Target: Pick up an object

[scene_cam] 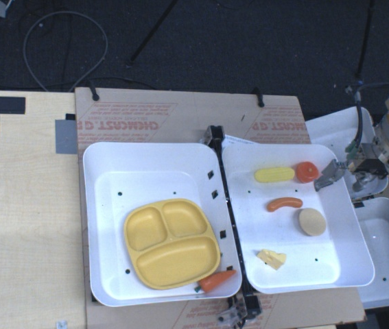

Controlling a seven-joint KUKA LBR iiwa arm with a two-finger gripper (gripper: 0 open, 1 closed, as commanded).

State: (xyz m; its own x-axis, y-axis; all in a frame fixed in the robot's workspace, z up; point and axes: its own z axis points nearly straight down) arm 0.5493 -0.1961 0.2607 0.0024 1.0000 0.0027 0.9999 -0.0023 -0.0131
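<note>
Toys lie in the right bin (359, 252) on cardboard (180, 115); gripper (331, 175) at its edge, jaw state unclear; dark floor behind.

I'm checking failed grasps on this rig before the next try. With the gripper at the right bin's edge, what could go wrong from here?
1. The gripper sits by the right bin's rim beside the red tomato; a descent here may clip the rim.
2. The tomato touches the yellow corn, so closing on one could nudge the other.
3. The tomato looks round and may roll away.
</note>
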